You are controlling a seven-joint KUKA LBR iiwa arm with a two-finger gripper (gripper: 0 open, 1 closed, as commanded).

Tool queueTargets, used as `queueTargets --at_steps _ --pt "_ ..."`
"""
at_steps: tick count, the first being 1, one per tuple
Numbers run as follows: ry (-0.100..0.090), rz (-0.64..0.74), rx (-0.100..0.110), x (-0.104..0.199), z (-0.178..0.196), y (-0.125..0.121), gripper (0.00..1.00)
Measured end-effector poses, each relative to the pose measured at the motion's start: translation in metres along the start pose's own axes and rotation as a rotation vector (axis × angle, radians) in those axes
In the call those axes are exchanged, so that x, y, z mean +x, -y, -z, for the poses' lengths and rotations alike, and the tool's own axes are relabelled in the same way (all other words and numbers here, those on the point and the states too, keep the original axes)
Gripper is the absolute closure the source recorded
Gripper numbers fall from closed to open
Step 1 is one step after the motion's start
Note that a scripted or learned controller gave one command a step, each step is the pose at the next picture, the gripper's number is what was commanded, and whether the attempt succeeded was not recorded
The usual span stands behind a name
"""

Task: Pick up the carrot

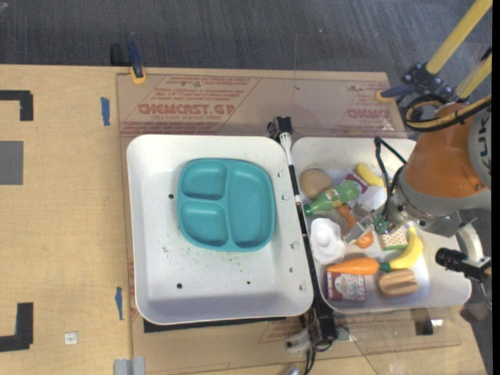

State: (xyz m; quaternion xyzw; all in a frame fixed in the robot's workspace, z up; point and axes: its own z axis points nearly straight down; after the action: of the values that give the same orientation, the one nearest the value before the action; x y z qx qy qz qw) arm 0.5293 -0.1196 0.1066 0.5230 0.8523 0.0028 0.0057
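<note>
Camera view: we look down at a slant on 2 white bins side by side on the counter.
Fingers: the gripper hangs low over the right bin, among the toy foods; we cannot tell how its fingers stand.
Arm: the grey arm with its orange band comes in from the right.
Carrot: the carrot lies flat in the right bin, near its front, just below and left of the gripper, apart from it.
Neighbours: a banana and a bread roll lie to its right, a red packet touches it in front, a white bottle lies behind.
Left bin: the left bin bears a teal divided plate.
</note>
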Motion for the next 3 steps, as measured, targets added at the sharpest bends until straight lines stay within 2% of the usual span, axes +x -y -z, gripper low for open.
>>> queueTargets --at_steps 1,2,3 --pt "-0.003 -0.322 0.005 0.053 0.079 -0.04 1.0" --pt "-0.009 -0.509 0.017 0.138 0.078 -0.064 1.0" --pt "-0.006 -0.568 0.011 0.188 0.102 -0.096 1.0"
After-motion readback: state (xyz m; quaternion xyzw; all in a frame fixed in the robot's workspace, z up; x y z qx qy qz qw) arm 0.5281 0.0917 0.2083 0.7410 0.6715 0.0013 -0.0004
